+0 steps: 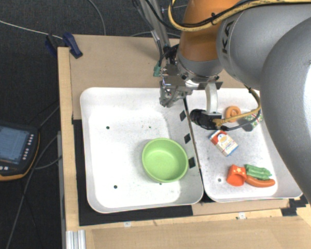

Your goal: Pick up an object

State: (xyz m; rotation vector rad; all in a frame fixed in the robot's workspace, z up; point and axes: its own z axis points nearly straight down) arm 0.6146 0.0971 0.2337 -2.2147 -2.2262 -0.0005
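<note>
From above, the gripper (168, 98) hangs over the left bin (101, 139) at its one-o'clock corner — whether it is open or closed, I cannot tell, and nothing shows in its grasp. A green bowl (165, 160) sits at that bin's five o'clock. The right bin (259, 191) holds a small carton (224, 142) (centre), an orange ring (232, 111) at twelve o'clock — and red-and-green toy vegetables (250, 175) at five o'clock.

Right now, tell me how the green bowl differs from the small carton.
The green bowl is round, plain green and open-topped; the small carton is boxy, white with red and blue print. The bowl is clearly the larger. The bowl stands upright in the left bin; the carton lies tilted in the right bin. Both rest on a white bin floor, apart from the gripper.
</note>
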